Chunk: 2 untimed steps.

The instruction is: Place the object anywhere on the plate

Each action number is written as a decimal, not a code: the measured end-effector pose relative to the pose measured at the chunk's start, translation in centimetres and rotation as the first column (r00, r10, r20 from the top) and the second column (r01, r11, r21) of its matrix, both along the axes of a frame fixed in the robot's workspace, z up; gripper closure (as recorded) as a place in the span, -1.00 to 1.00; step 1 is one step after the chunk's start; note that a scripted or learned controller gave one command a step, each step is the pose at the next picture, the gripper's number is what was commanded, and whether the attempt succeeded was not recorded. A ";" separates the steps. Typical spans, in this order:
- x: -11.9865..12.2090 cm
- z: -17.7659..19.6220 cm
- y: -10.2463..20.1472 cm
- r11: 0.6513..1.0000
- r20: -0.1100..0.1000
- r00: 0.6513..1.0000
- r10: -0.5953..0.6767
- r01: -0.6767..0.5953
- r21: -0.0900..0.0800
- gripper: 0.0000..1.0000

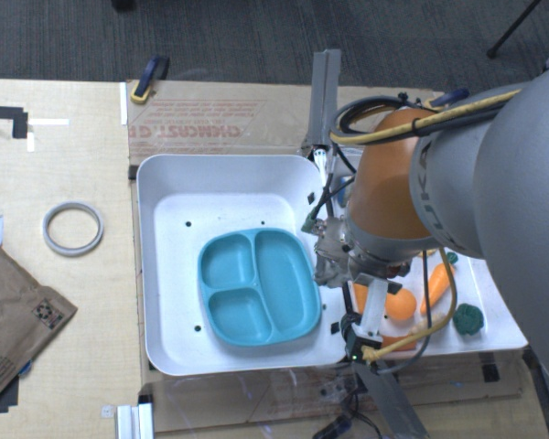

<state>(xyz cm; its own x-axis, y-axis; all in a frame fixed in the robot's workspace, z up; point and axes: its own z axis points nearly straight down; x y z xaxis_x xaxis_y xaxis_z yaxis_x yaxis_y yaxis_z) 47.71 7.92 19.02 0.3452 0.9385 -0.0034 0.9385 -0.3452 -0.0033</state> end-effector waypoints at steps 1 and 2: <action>6.3 0.0 -6.0 1.000 0.000 1.000 -0.028 0.028 -0.001 1.00; 1.5 0.0 1.7 0.995 -0.002 0.995 0.100 -0.100 0.001 1.00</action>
<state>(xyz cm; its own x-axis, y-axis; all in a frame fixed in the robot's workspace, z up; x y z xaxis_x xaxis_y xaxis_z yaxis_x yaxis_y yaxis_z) 49.25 9.66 19.02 0.2499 0.9683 -0.0034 0.9683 -0.2499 -0.0053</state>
